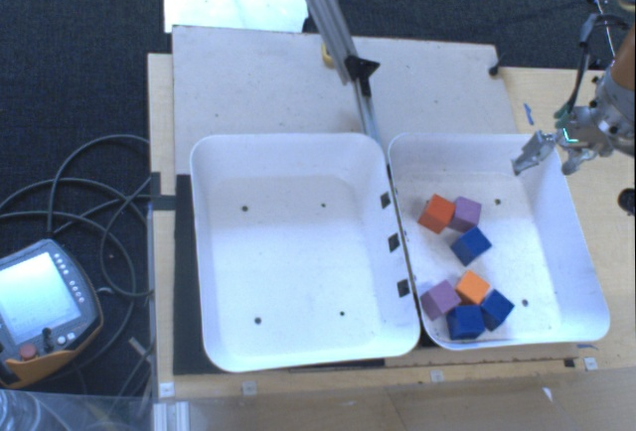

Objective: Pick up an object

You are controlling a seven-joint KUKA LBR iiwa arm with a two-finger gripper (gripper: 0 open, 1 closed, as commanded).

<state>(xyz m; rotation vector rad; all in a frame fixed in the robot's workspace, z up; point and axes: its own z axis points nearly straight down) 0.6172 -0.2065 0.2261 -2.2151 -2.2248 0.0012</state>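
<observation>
Several small cubes lie in the right bin (pixel 566 250). An orange cube (pixel 436 214) touches a purple cube (pixel 466 213), with a blue cube (pixel 470 245) just below them. Near the front wall, a purple cube (pixel 439 299), an orange cube (pixel 473 286) and two blue cubes (pixel 497 308) (pixel 464 322) sit bunched together. My gripper (pixel 553 159) hangs over the bin's far right corner, well apart from the cubes. Its fingers are spread open with nothing between them.
The left bin (pixel 214 220) stands beside the right one, their rims meeting in the middle. A slanted metal pole (pixel 323 2) crosses the back board. A teach pendant (pixel 40 305) and cables lie on the floor at left.
</observation>
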